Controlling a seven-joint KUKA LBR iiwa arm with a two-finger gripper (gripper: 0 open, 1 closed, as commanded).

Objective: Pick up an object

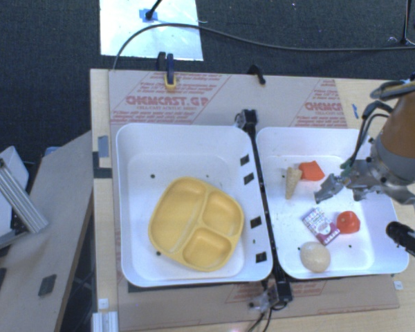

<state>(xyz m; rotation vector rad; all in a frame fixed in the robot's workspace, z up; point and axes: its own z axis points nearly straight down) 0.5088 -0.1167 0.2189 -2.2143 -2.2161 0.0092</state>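
**Single arm over the right bin, objects lying loose below**

Starting at the near edge, we are seeing the wooden bench [194,310] carrying two shallow white bins set side by side, with a row of black clips along the seam between them. In the left bin [135,151] a yellow compartment tray [196,223] is lying flat, toward the near side; its three hollows are turned upward.

In the right bin [360,261] we are finding the loose objects. Nearest the front rim a pale round ball [315,256] is resting. Just behind it a small red-and-white packet [319,225] is lying at a slant, and just to its right a red round piece [348,221] is sitting. Farther back, a cream cone-shaped piece [292,181] is lying close to the seam, and an orange wedge [311,170] is lying just beside it, toward the far wall.

The arm [407,133] is reaching in from the right, its orange band showing above the grey wrist. The gripper [328,188] is hanging over the middle of the right bin, between the orange wedge and the packet. We are seeing no object between its fingers; how far they are spread we cannot tell.

Beyond the bins, a protective sheet printed with red lettering [167,101] is covering the bench, a yellow-and-black clamp [169,71] is gripping its far edge, and a pale square panel [151,18] is lying on the dark floor.
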